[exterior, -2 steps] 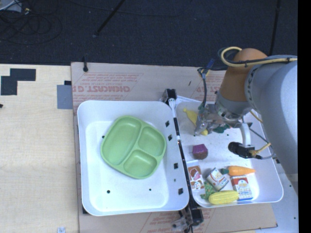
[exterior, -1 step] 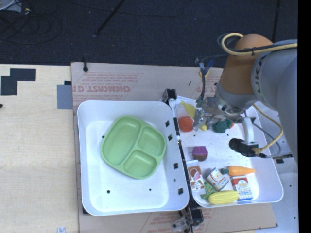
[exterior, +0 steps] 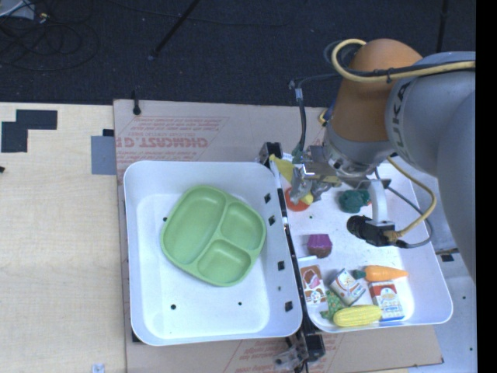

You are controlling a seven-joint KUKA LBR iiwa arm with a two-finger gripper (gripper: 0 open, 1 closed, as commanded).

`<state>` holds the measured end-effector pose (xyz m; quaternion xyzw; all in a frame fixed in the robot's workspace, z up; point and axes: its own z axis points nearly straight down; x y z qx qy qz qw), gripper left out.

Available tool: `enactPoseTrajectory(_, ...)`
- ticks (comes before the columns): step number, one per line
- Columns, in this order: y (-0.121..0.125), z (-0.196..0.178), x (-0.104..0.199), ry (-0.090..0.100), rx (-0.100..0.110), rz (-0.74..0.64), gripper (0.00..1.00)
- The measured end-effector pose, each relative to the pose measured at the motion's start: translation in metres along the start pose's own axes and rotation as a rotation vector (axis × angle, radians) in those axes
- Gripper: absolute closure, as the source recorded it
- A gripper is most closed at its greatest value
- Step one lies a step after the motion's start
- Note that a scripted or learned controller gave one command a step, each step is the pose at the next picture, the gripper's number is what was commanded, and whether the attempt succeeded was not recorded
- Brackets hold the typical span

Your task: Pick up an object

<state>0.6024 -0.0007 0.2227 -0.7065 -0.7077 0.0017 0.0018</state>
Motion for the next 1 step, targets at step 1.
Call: enactPoseTrajectory(1,0.0174,0.0221,0.0049,-0.001,0.001,-0.002,1.00)
